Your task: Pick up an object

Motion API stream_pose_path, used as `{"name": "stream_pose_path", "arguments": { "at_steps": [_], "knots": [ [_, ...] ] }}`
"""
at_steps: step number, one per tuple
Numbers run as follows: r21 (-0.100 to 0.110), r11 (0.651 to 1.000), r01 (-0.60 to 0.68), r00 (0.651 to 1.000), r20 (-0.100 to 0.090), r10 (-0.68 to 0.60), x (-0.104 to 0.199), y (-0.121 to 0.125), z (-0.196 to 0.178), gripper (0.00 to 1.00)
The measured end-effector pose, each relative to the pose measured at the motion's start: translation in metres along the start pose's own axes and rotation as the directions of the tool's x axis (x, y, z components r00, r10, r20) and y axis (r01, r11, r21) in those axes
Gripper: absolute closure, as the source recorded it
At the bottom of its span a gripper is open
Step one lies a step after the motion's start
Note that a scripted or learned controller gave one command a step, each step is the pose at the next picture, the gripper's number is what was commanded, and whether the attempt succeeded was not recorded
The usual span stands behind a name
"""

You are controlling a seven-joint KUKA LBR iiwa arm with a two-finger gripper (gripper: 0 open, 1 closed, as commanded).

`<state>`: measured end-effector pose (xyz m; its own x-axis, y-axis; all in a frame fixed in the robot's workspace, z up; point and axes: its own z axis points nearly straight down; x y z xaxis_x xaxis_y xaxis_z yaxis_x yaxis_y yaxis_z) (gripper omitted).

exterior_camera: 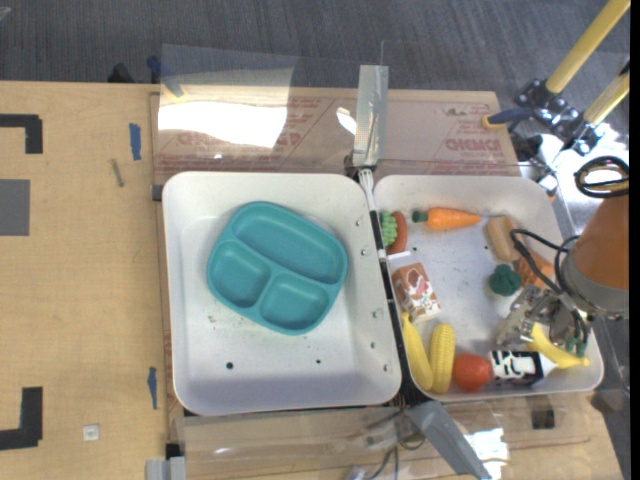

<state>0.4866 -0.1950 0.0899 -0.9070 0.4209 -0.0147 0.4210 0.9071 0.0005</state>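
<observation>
The metal two-finger gripper (548, 320) sits low near the right edge of the right white bin (470, 190), over a yellow plastic banana (556, 351). Beside it lies a black-white carton (517, 365); its print is unreadable. Teal divided plate (277, 267) in the left white bin (190, 298).

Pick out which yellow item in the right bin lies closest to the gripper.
The banana, lying right beside the gripper near the right bin's right wall. The corn cob and the other yellow piece lie side by side further left, by the divider.
</observation>
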Motion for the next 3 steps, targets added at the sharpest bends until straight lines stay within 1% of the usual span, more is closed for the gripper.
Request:
{"name": "stream_pose_path", "arguments": {
  "at_steps": [1,2,3],
  "knots": [
    [-0.001,0.985,-0.175,0.985,-0.002,0.175,-0.067,0.035,0.001,1.0],
    [-0.002,1.0,0.004,1.0,-0.004,-0.004,-0.147,0.038,0.004,1.0],
    [-0.003,1.0,0.008,0.999,-0.037,-0.008,-0.141,0.04,0.003,0.0]
  ]
}}
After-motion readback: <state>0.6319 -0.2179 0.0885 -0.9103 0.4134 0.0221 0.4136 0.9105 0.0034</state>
